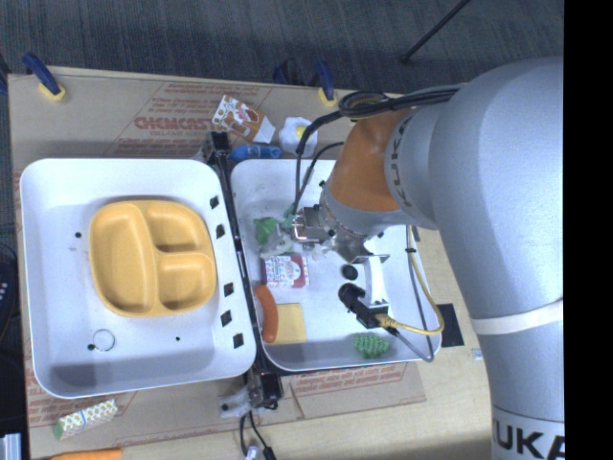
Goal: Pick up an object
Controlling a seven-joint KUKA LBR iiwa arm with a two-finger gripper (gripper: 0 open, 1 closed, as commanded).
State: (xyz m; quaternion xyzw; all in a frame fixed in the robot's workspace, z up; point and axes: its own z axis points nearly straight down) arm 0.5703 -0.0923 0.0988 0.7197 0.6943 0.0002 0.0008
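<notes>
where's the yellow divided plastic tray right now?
The yellow divided plastic tray lies in the left white bin of the camera view, roughly centred, across the divider from the right white bin where the arm works.

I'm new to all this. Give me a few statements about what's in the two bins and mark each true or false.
1. A yellow tray lies in the left bin. True.
2. The arm reaches over the left bin. False: it is over the right bin.
3. A green object sits near the right bin's front edge. True.
4. The orange sausage lies on the yellow tray. False: it is in the right bin.
</notes>
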